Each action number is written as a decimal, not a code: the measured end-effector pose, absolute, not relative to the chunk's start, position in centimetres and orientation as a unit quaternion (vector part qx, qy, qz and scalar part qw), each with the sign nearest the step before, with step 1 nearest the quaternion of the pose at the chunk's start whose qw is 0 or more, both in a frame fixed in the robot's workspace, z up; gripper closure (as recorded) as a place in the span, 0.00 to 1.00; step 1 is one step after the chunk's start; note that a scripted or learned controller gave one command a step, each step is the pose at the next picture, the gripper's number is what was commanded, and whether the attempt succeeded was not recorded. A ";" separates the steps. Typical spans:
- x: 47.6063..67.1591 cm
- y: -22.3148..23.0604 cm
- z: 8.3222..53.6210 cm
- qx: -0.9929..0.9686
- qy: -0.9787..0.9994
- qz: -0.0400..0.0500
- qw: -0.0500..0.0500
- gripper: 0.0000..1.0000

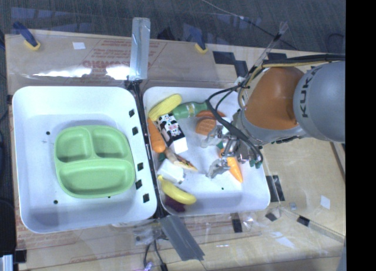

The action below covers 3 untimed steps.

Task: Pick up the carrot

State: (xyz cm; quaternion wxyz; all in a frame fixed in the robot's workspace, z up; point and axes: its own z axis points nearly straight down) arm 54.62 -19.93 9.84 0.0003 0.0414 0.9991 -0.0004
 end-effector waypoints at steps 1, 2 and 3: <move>52.1 -20.8 9.2 0.026 1.000 0.000 0.000 0.00; 52.3 -20.7 10.3 0.023 1.000 0.000 0.002 1.00; 53.2 -15.9 14.7 0.183 0.983 0.000 0.002 1.00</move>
